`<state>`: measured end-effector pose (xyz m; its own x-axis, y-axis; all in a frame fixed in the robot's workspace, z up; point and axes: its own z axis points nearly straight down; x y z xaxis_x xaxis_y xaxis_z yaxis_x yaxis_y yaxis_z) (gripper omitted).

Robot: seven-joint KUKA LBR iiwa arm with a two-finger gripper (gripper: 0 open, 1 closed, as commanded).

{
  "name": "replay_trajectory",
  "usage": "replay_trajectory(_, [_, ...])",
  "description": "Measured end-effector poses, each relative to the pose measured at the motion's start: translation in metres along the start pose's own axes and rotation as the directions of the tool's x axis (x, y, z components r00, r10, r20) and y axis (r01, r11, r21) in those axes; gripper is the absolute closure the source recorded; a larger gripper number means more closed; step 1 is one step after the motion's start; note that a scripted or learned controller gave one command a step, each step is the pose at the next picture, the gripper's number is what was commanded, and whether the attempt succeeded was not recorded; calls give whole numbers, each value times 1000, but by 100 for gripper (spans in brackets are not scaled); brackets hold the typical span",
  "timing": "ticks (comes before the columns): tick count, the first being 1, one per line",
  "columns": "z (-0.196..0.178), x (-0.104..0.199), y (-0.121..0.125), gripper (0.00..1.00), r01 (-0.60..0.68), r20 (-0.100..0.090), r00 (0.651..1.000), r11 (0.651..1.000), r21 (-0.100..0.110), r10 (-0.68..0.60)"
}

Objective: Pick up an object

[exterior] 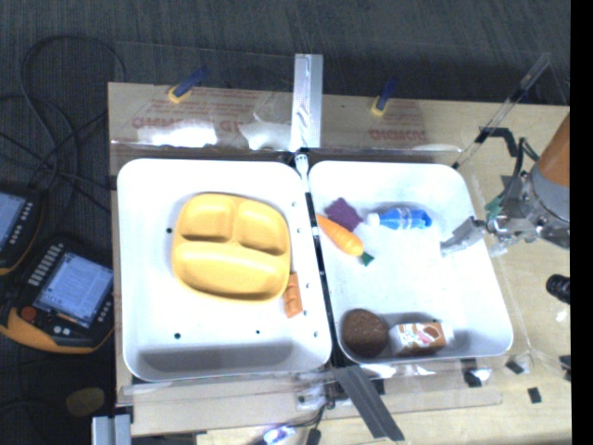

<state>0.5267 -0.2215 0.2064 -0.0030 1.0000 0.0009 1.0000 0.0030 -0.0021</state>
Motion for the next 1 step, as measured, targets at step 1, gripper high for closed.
replay_trajectory(1, [0, 80, 17, 0, 160, 1, 987, 987, 0, -160])
